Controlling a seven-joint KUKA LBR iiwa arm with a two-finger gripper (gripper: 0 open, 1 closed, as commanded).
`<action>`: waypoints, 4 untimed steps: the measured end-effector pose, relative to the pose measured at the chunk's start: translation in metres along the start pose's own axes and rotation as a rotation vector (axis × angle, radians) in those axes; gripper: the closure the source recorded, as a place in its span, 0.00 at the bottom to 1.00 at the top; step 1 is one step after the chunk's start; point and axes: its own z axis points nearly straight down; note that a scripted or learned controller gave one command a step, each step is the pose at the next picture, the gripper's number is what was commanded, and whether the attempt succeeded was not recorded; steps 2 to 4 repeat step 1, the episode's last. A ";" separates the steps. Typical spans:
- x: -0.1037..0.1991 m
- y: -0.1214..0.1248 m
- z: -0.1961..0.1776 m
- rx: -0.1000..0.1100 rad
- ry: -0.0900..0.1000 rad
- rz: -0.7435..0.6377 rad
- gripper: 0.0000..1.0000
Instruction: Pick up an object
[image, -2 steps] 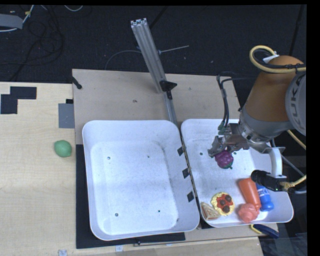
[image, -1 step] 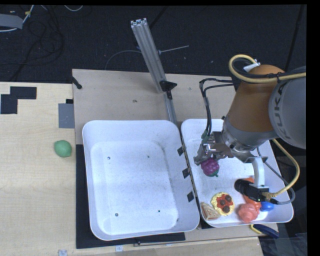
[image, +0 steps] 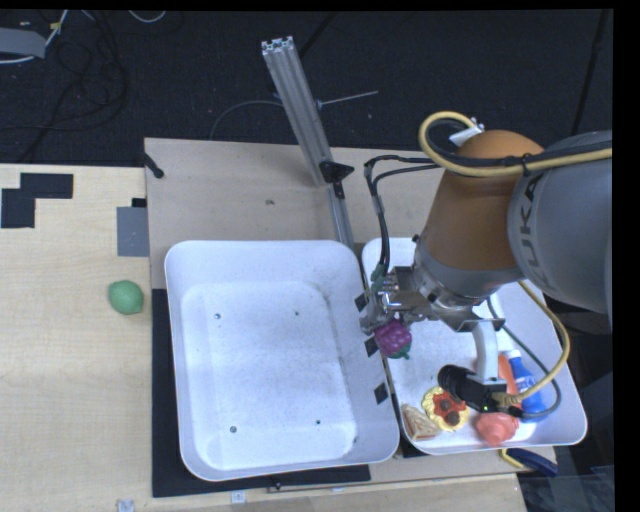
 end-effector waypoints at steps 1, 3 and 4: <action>0.048 -0.021 -0.007 0.001 -0.001 0.000 1.00; 0.048 -0.021 -0.007 0.001 -0.001 0.000 1.00; 0.048 -0.021 -0.007 0.001 -0.001 0.000 1.00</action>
